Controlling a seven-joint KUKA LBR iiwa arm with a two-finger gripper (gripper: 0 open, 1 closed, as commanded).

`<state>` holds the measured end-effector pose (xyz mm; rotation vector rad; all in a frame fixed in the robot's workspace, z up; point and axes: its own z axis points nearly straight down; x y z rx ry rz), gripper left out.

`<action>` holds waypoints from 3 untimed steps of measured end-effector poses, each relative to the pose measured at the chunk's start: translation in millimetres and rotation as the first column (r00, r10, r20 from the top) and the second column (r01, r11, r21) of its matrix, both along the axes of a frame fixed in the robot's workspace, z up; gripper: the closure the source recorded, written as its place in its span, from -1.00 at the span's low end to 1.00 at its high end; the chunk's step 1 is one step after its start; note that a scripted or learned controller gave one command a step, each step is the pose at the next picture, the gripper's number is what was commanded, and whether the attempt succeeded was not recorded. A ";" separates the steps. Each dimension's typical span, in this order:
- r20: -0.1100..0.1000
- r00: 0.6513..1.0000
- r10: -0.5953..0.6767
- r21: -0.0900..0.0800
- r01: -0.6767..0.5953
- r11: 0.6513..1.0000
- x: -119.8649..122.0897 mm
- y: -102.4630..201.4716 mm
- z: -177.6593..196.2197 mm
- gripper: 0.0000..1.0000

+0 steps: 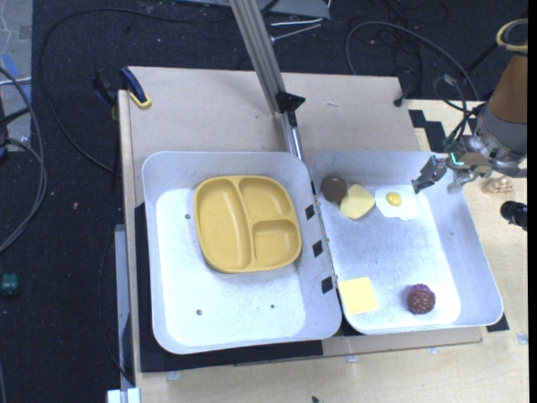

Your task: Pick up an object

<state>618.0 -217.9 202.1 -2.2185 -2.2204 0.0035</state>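
While it hangs over the right bin's (470,250) far right rim, the tool (438,175) has its fingers spread with nothing between them. Nearest lies a fried egg (396,202), then a pale yellow lump (357,201) and a brown ball (334,188). Nearer the front lie a yellow square (358,295) and a dark red ball (420,299).
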 end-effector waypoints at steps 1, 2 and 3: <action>0.004 1.000 0.001 -0.001 -0.001 1.000 1.2 0.0 2.2 -1.00; 0.000 1.000 0.001 0.000 -0.001 1.000 5.3 -0.1 -60.6 -1.00; 0.004 1.000 0.001 -0.001 -0.001 1.000 5.6 0.2 -111.6 -1.00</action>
